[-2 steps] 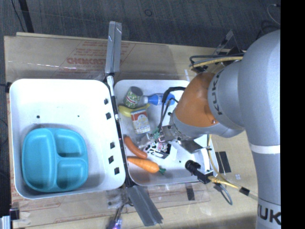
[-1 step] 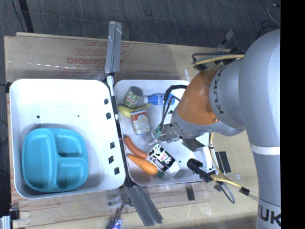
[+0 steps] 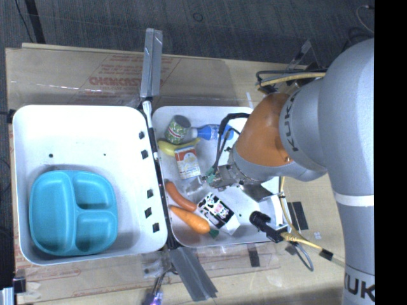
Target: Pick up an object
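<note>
My gripper (image 3: 213, 178) hangs low over the middle of the right bin (image 3: 166, 116), under the orange wrist band. Just left of it lies a red and white packet (image 3: 187, 162). Below it sits a white box with black patches (image 3: 217, 211). Two carrots lie at the bin's near left: one (image 3: 180, 197) slanted, the other (image 3: 190, 220) along the front wall. Toward the back are a tin can (image 3: 179, 130), a yellow banana (image 3: 170, 147) and a blue bottle (image 3: 206, 132). Nothing shows held in the gripper. The arm hides the right part of this bin.
The left bin (image 3: 76, 116) holds a turquoise divided tray (image 3: 73, 213) at its near left. A grey metal bar (image 3: 150, 68) runs along the divide between the two bins. Cardboard covers the bench around the bins.
</note>
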{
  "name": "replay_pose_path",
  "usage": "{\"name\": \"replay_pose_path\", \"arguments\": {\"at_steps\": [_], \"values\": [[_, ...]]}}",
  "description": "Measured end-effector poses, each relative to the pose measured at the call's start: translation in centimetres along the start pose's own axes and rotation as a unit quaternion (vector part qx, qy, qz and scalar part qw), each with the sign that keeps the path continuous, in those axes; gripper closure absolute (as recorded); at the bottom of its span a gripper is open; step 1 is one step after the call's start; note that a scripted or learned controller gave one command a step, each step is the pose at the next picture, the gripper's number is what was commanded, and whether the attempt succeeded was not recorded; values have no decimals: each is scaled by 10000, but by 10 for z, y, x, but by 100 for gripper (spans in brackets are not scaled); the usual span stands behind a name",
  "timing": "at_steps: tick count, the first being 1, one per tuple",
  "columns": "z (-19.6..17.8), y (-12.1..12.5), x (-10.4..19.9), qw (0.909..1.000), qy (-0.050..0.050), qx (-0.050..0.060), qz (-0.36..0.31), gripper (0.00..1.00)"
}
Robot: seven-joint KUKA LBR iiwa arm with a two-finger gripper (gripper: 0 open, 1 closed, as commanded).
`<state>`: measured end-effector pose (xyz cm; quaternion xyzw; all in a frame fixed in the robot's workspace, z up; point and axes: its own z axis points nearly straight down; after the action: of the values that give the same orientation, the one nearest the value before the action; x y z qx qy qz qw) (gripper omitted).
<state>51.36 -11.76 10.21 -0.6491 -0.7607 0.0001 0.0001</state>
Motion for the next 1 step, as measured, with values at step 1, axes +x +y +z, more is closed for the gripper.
{"name": "replay_pose_path", "arguments": {"at_steps": [1], "values": [[11, -38, -4, 9970, 14, 14, -779, 0]]}}
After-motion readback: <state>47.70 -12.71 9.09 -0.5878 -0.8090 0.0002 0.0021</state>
